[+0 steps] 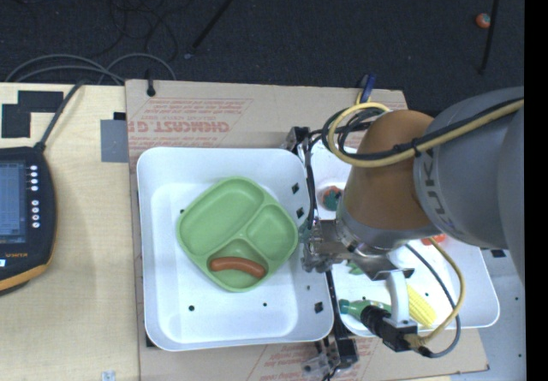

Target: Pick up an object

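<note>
The arm (402,182) reaches in from the right and covers most of the right-hand bin (484,302). The tool (318,253) sits low at frame centre, over the rim between the two bins; whether it is open or closed cannot be told. Left of it, in the left bin (163,285), lies a green divided plate (235,229) with a sausage (238,265) in its lower compartment, near the tool but apart. A yellow object (421,304) lies in the right bin, lower right of the tool.
</note>
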`<state>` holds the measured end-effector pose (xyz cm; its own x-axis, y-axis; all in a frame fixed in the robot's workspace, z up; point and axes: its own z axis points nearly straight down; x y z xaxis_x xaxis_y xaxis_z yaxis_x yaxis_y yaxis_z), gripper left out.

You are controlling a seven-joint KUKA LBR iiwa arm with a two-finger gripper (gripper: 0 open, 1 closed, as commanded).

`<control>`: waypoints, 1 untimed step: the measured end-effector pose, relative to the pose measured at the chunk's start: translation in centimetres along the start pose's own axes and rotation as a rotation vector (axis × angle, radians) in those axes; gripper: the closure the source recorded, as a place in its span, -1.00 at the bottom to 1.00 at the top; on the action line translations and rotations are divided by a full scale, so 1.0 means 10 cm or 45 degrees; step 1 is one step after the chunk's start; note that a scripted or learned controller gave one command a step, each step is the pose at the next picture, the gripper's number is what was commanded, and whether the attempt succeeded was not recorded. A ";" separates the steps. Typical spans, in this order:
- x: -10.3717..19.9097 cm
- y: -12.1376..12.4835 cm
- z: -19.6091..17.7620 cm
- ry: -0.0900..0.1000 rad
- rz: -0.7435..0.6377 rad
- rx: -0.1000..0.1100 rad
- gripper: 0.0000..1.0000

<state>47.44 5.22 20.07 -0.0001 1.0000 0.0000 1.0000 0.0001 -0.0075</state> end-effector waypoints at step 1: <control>0.13 0.02 -0.74 0.002 -0.002 -0.014 1.00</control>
<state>47.66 6.48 27.42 -0.0019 1.0000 0.0016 1.0000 0.0019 0.0032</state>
